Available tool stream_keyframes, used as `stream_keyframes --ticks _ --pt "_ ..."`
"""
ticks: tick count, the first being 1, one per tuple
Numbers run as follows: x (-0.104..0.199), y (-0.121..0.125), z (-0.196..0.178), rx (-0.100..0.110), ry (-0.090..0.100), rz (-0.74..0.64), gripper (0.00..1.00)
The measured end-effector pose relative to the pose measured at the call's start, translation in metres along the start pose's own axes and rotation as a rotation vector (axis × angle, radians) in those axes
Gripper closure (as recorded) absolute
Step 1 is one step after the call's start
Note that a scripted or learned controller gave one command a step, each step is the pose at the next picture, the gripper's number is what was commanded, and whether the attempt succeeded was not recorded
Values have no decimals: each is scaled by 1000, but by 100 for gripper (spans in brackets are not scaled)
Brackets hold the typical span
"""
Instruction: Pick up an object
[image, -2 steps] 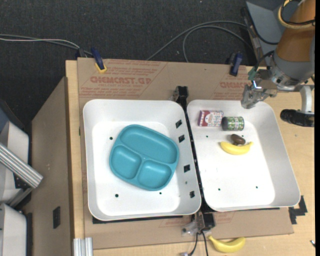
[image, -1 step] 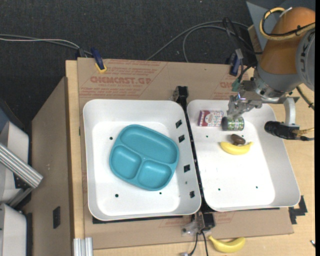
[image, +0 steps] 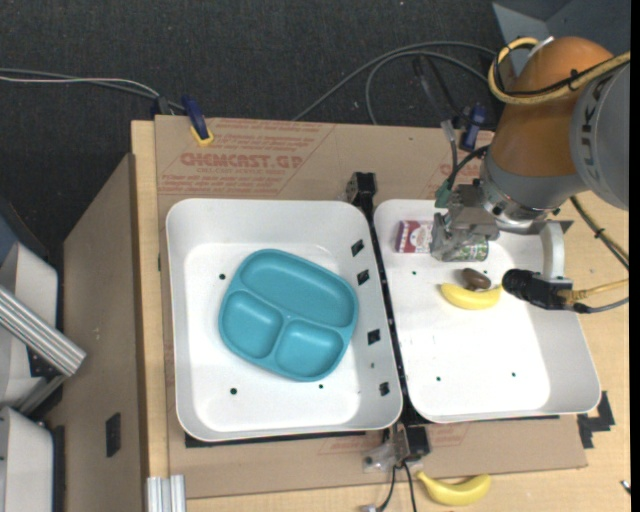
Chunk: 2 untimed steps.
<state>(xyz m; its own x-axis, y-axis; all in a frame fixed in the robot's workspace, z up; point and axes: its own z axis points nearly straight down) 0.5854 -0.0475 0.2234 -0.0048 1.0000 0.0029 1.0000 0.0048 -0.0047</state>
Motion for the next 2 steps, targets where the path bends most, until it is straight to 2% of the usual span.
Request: stream_keyframes --ticks 1,2 --pt "42 -18 5 0 0 0 100" --pt "88 -40 -7 -1 1 -1 100"
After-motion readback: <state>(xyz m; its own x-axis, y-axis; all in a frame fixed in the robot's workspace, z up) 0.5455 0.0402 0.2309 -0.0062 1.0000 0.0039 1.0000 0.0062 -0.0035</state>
